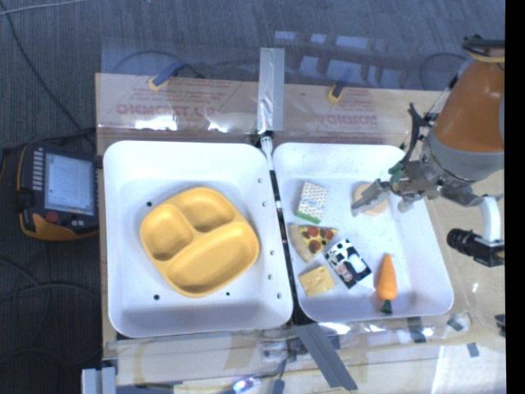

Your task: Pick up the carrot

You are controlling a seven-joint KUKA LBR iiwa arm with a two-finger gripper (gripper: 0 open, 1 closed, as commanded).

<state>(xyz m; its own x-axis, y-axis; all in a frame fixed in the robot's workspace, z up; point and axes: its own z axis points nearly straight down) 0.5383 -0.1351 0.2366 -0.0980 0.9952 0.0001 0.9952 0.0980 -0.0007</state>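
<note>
**Orange toy carrot, ungrasped, in the right-hand bin**

Orange and smooth, the carrot (385,277) lies flat on the floor of the right bin (426,245), its dark green stub pointing at the near rim. From my remote seat I place it below the gripper (371,199) and well apart from it, nothing standing between the two. The fingers reach leftward over a pale round biscuit-like piece (371,197); I cannot tell whether they are spread or pressed together, and I see nothing pinched between them.

Handling, as I judge it: the carrot looks like a light, stiff plastic moulding with a slick skin. Its body tapers, so a pinch near the stub would likely squirt off. I would take it across the thick middle, fingers set square to its long axis.

Contents. The right bin also holds, left of the fingers, a patterned white block (312,199); below that a pizza slice (310,240), a black-and-white piece (348,263) and a yellow cheese-like wedge (317,281). The black-and-white piece is the carrot's nearest neighbour, near but not touching it. The left bin (123,179), farther left still, carries a yellow divided plate (199,240) with nothing in its compartments.
</note>
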